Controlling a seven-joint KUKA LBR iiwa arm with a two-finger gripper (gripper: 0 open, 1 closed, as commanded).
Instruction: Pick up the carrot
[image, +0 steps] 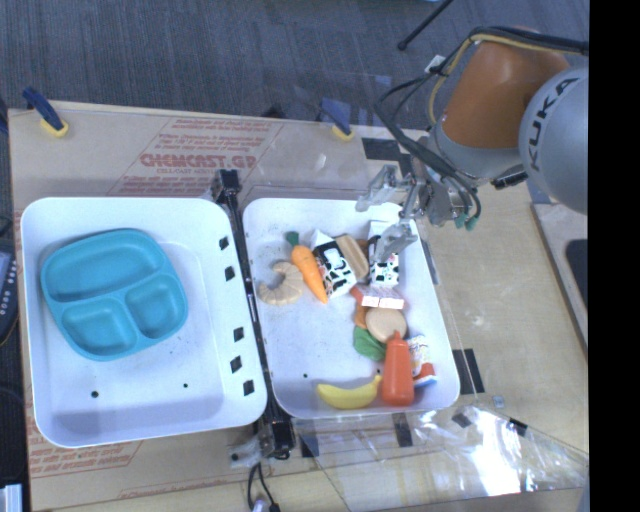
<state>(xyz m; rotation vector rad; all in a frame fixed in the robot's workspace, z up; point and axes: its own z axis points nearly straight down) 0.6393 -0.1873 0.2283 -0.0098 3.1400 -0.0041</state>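
Camera view shows the orange toy carrot (309, 271) lying in the right white bin (300, 385), the grey two-finger gripper (400, 232) hovering empty, slightly parted, near the cow-print carton (336, 268), which a descent might snag instead.

carrot (309, 271) in right bin (290, 385), gripper (398, 232) nearby

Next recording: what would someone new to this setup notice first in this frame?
Probably the bright blue divided tray, alone in the left bin. Then the clutter of toy food in the right bin: an orange carrot near its upper middle, a yellow banana and a red bottle along its near edge. The grey arm comes in from the upper right, its end effector at that bin's far right corner, apart from the carrot.
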